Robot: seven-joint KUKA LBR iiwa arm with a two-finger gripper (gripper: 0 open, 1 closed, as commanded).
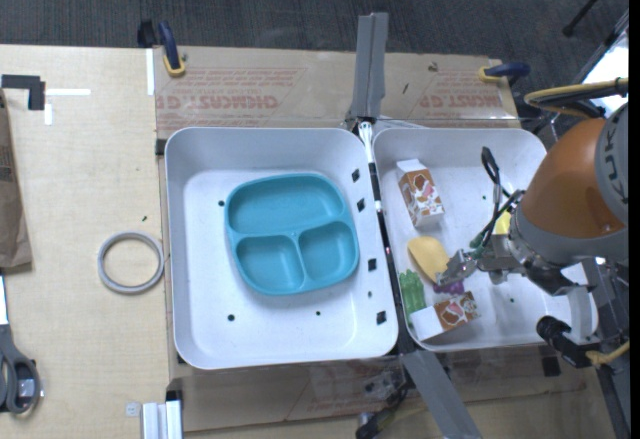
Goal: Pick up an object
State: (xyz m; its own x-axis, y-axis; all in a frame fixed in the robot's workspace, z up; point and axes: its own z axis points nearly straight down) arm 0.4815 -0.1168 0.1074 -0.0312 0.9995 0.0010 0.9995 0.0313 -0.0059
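In the right bin (455, 142) lie a small carton with a fruit picture (420, 193), a yellow wedge-shaped piece (429, 255), a green item (412, 289) and a flat printed packet (448, 314) near the front wall. The arm's orange band (575, 192) hangs over the bin's right side. My gripper (455, 272) reaches left and down, its tip just right of the yellow piece and above the printed packet. A black cable or utensil (492, 175) rises behind it.
The left bin (195, 227) holds a teal three-compartment plate (292, 233). A grey ring (131, 261) lies on the bench to the left, with scissors (17, 379) near the front left corner. Clamps sit at the bench's back edge.
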